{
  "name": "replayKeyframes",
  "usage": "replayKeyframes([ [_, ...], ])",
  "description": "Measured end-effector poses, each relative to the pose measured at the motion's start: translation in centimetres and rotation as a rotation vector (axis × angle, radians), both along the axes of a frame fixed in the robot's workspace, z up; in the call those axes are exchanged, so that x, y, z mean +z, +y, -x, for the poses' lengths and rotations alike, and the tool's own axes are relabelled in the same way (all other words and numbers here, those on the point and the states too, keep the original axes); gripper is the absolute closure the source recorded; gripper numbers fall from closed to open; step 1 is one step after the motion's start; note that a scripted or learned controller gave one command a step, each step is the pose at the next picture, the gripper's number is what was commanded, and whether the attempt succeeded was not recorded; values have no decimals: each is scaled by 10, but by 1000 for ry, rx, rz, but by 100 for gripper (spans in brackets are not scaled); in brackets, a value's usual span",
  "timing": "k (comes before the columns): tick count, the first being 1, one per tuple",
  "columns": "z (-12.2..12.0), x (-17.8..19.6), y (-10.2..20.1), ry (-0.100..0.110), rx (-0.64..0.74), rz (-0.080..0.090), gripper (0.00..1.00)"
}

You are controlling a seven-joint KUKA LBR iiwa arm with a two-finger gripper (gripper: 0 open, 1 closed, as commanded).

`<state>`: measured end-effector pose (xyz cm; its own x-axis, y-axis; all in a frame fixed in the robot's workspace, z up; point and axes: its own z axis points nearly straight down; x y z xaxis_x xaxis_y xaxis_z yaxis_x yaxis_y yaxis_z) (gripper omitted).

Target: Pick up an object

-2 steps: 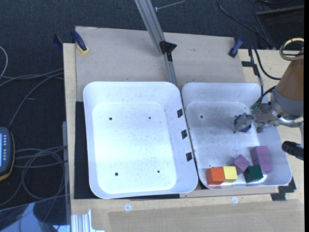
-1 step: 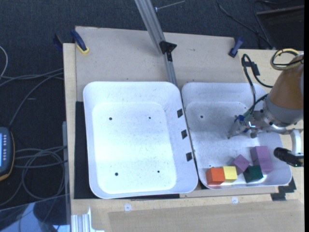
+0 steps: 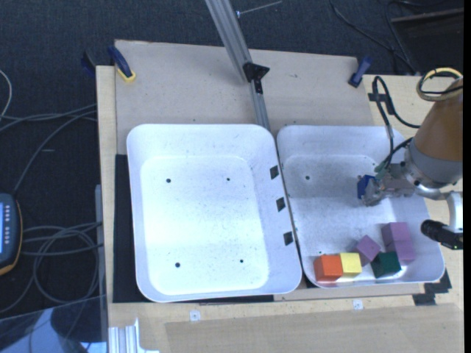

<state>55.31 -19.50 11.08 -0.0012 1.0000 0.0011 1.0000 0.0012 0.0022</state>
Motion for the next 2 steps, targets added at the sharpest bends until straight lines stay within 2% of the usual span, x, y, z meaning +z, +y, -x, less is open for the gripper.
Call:
replayKeyframes([
  [2,-8,125,-10,-7,1,5,100],
])
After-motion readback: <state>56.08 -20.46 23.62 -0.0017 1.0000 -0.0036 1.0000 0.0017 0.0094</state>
